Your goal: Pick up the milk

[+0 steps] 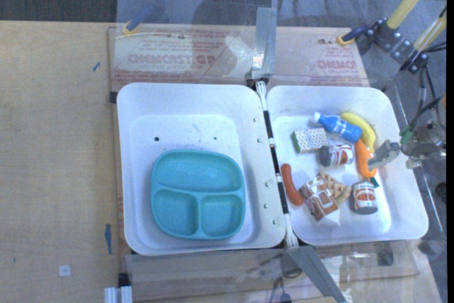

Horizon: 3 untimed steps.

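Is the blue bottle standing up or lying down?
Lying down. The blue bottle rests on its side in the right bin, white cap pointing toward the bin's back-left, next to the banana.

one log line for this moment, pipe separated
tool at right bin right edge, over carrot | milk lying untouched beside banana | tray in left bin

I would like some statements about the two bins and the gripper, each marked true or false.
1. The teal plate lies in the left bin. True.
2. The banana lies on the teal plate. False: it lies in the right bin, beside the blue bottle.
3. The gripper is at the right bin's right side, near the carrot. True.
4. The sausage is in the left bin. False: it lies in the right bin, near its left wall.
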Tool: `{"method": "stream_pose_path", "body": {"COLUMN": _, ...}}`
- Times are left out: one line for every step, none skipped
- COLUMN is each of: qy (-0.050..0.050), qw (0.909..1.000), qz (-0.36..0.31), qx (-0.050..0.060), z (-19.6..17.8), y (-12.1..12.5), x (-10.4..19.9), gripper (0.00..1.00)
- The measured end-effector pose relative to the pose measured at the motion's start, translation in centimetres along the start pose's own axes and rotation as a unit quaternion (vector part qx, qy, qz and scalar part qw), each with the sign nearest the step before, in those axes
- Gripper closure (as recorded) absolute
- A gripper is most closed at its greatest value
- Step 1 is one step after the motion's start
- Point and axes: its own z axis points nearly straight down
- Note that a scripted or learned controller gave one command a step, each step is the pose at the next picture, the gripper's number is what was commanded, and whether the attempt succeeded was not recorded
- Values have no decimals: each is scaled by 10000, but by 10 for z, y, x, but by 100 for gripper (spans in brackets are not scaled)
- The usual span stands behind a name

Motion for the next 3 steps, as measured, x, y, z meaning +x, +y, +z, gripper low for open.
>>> {"method": "stream_pose_path", "body": {"qy": 8, "qw": 9934, "qz": 1143, "qx": -9, "z": 94, "y": 24, "x": 10, "gripper": 0}}
{"method": "stream_pose_path", "body": {"qy": 4, "qw": 9934, "qz": 1146, "qx": -9, "z": 85, "y": 24, "x": 10, "gripper": 100}}
{"method": "stream_pose_path", "body": {"qy": -10, "qw": 9926, "qz": 1213, "qx": -8, "z": -6, "y": 74, "x": 16, "gripper": 100}}
